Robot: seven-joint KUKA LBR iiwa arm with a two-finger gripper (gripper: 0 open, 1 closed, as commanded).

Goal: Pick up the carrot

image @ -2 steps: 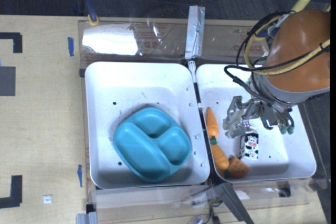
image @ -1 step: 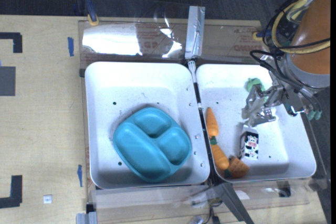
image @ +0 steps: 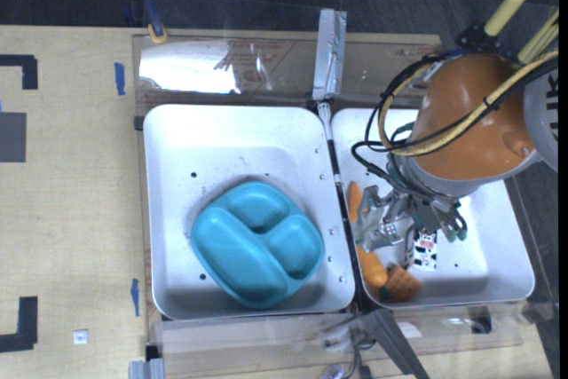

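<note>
In the right bin (image: 497, 271), an orange carrot (image: 373, 269) lies near the front left corner, beside a brown object (image: 404, 284). A narrow orange strip (image: 353, 201) runs along the bin's left wall, just behind it. I cannot tell whether the two orange parts are one thing. My gripper (image: 380, 225) hangs low over the bin's left side, between the two orange parts and just right of the strip. The arm's orange band and grey wrist cover the bin's middle.
A blue divided plate (image: 257, 241) fills the front of the left bin (image: 177, 146). A small black-and-white printed item (image: 426, 251) lies right of the gripper. Cables loop above the wrist. The divider wall (image: 335, 191) between the bins is close to the gripper.
</note>
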